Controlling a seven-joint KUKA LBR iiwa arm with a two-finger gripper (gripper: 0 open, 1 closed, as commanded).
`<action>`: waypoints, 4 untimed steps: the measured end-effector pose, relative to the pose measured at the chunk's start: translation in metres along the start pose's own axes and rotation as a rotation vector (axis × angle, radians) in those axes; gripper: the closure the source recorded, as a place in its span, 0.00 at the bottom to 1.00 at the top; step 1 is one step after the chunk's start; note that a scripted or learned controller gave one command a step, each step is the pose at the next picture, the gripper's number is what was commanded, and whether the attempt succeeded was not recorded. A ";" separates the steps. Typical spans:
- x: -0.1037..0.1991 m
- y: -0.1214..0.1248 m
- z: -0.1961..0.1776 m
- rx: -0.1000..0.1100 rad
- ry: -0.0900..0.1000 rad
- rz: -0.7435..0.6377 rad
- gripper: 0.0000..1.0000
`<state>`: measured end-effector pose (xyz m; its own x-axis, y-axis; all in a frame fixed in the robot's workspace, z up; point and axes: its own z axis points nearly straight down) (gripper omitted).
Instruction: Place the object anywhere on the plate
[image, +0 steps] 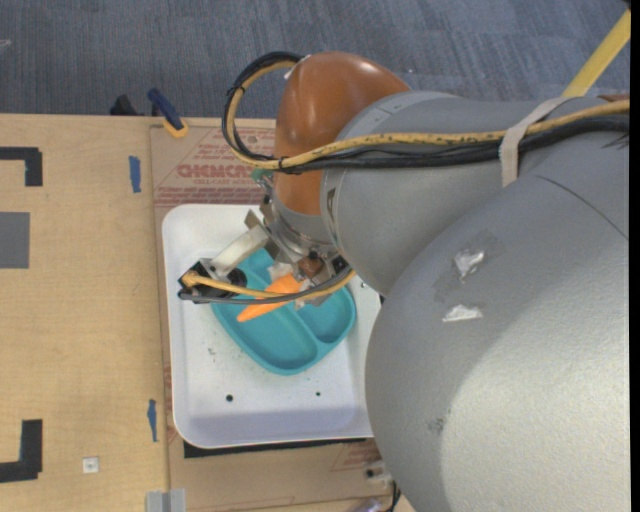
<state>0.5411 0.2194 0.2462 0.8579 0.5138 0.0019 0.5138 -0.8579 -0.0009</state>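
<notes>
Hand is low over the far edge of the teal divided plate. Open or closed: cannot tell, the wrist and arm cover it from above.

Orange carrot is on the plate's far-left part. Thin tip points to the desk's left edge, thick end runs in under the hand. Can't tell if it lies free on the plate or is gripped. Can't tell which compartment either; one divider ridge shows just right of it.

Plate sits in the white bin, in the bin's far half and tilted diagonally to the bin walls. Bin floor nearer the desk's near edge is bare apart from a few dark specks.

Obstructions: the arm blocks the whole right side of the desk, the bin's right wall and the plate's far-right rim. Cable loop hangs off the orange band over the bin's far edge.

Around it:
- Cardboard sheet with red print lies under the bin and sticks out toward the desk's far edge.
- Blue tape strips sit left of the bin, one near the far-left corner of the bin and one near its near-left corner.
- Black tape marks run along the desk's left edge.
- Blue clamp with orange tip is on the desk's far edge.
</notes>
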 end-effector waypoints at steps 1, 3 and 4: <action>0.000 0.002 0.000 -0.002 0.000 0.009 0.00; 0.000 0.002 -0.009 -0.003 0.000 0.010 0.00; 0.001 0.003 -0.019 -0.005 0.002 0.013 1.00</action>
<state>0.5434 0.2173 0.2652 0.8644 0.5028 0.0040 0.5028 -0.8644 0.0037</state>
